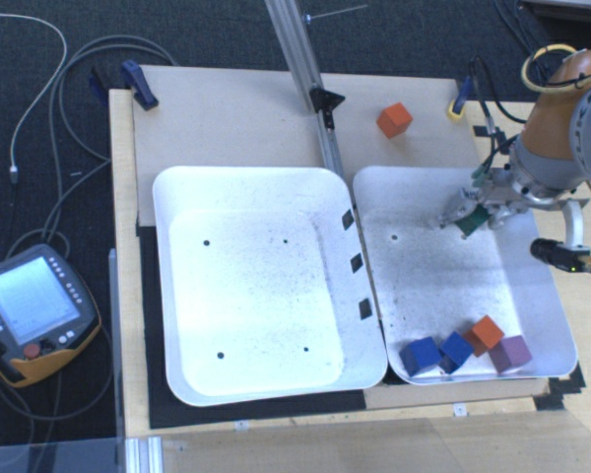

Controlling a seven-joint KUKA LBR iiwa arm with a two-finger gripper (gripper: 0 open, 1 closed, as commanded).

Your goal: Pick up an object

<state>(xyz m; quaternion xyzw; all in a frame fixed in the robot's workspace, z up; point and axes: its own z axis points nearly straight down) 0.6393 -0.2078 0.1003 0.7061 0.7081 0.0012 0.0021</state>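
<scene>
Fingers [470,220] clamped on green block [472,223], above right bin [561,313]; arm [557,131] reaching from right.

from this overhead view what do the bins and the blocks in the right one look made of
Right bin and left bin: likely thin moulded plastic, white, smooth with rounded rims and dark speckling. Two blue blocks, orange block, purple block: matte, flat colour, crisp edges, maybe painted wood or foam; cannot tell.

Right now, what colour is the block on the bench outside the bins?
Orange block, seen clearly in the camera view.
</scene>
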